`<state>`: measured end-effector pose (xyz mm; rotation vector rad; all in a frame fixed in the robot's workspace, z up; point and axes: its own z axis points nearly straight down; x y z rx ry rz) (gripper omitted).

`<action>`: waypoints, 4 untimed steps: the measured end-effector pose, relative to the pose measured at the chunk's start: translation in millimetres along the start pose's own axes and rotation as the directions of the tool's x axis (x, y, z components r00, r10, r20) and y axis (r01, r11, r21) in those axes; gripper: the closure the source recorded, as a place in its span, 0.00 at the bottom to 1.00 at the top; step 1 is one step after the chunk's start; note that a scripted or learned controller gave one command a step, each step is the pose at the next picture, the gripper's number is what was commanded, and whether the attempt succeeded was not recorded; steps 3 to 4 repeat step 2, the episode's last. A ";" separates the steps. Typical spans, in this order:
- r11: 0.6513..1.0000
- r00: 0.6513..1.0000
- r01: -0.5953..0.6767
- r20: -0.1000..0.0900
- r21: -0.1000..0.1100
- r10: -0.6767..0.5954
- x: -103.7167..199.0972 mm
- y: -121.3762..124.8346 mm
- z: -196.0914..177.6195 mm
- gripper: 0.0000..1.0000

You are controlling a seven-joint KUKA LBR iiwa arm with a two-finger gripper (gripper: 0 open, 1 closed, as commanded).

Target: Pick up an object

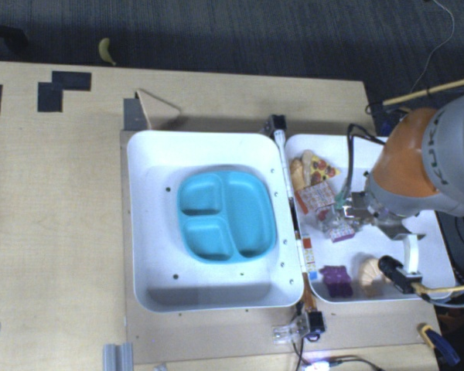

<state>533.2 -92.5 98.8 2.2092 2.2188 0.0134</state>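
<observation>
Left bin (151, 207) holds a blue divided tray (226, 215), three compartments, lying flat in the middle. Looks like rigid plastic, light, smooth and a bit slick; best hold is probably on its raised rim, since the flat floor gives nothing to pinch.

Right bin (441, 242) is where the arm works. Along its left side: a food-like toy with yellow and red patches (311, 166) near the top, then a crinkly packet with red print (317, 197) just below, overlapping it or touching, hard to say which. Packet reads as thin film, very light, floppy, likely to slide or crumple; pinch an edge or a fold, not the flat face. Near the front wall sits a purple block (338, 280), small and stiff-looking, easy to clamp across its sides. Just beside it, a beige lump (370, 272), rounded, maybe soft, material unclear.

The pincer (346, 221) hangs low over the middle of the right bin, next to the packet's lower edge. Its tips blur into a pale purplish scrap below them, so I cannot tell if it is released or clenched, or gripping anything.

The grey arm (448, 161) with its orange band covers the bin's right half; whatever lies under it is hidden. A black cable crosses the beige lump's right side. Desk (54, 230) is bare tan wood on the left.
</observation>
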 end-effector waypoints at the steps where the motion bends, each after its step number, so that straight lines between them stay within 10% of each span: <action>1: 1.000 1.000 0.002 -0.003 0.009 -0.002 67.3 3.7 -86.7 1.00; 2: 1.000 1.000 0.003 -0.003 0.011 -0.003 138.8 33.1 -96.4 1.00; 4: 1.000 1.000 0.003 -0.003 0.011 -0.003 138.8 33.1 -96.4 1.00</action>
